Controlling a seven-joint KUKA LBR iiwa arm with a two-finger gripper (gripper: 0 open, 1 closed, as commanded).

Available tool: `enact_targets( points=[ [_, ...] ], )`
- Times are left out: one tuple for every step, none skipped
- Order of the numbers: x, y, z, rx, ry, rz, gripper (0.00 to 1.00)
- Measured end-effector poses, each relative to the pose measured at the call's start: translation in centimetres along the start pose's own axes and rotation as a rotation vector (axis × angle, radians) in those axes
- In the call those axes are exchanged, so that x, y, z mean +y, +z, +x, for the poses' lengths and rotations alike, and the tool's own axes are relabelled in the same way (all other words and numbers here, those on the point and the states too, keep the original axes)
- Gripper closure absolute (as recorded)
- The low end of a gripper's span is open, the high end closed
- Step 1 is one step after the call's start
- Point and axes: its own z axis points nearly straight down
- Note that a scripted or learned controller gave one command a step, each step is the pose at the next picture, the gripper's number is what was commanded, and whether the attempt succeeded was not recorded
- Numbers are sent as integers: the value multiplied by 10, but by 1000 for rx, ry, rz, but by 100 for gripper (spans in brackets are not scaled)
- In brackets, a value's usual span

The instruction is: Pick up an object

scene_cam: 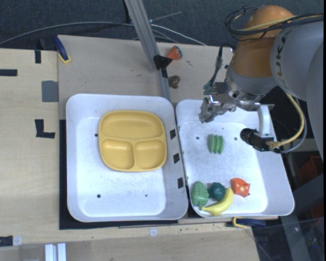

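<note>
Nearest the camera: curved yellow plastic banana (pixel 221 203), lying at the front edge of the right white bin (pixel 271 167). Taking that banana as landmark — a leafy light-green toy veg (pixel 199 193) touches it on its left, a dark-green rounded toy veg (pixel 217 191) sits just behind it, and a small red toy strawberry-like piece (pixel 240 186) lies just to its right-rear, slightly apart. Well behind the banana, near the bin's mid-floor, a ribbed green toy pepper (pixel 215 144) lies alone.

Gripper (pixel 207 115) hangs further back still from the banana, over the bin's rear-left corner, well apart from the pepper & from the front cluster. Can't tell if its jaws are apart or together — tips too small/dark to read; nothing visible between them.

Left of the banana, across the bin divide: left white bin (pixel 81 194) w/ a yellow three-compartment plastic tray (pixel 132 140) in its rear half. Far behind the banana, on the wooden bench (pixel 98 64), a small orange-red object (pixel 175 52) and a brown one (pixel 174 81) beside a slanted grey metal pole (pixel 143 26).
</note>
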Motion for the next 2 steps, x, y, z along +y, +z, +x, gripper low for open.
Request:
enact_targets(
  points=[
    [-28, -1, 44, 0, 0, 2, 100],
    [-54, 8, 95, -1, -1, 3, 100]
  ],
)
